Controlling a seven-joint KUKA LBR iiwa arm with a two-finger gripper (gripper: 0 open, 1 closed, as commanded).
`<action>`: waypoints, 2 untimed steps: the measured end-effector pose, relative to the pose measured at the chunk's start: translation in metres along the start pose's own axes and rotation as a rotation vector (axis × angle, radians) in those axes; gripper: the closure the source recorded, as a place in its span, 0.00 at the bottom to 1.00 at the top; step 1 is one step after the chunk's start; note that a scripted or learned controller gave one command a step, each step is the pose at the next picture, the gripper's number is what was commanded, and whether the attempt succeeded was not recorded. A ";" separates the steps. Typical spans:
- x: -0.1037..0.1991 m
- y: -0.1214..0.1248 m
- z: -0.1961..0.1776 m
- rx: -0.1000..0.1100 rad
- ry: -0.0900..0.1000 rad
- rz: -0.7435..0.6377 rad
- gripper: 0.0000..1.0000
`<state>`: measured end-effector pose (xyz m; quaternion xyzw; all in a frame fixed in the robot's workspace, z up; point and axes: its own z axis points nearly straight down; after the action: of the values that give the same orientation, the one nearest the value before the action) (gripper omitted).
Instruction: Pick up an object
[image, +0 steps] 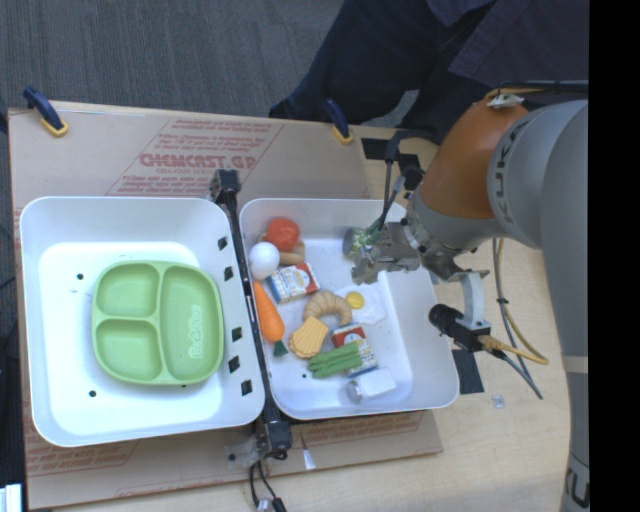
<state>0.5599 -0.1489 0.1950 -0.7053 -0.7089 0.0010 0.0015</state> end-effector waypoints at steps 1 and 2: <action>0.068 -0.059 0.004 0.000 0.000 -0.002 1.00; 0.068 -0.059 0.004 -0.001 -0.001 -0.001 0.00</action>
<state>0.5008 -0.0816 0.1915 -0.7051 -0.7091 0.0009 0.0011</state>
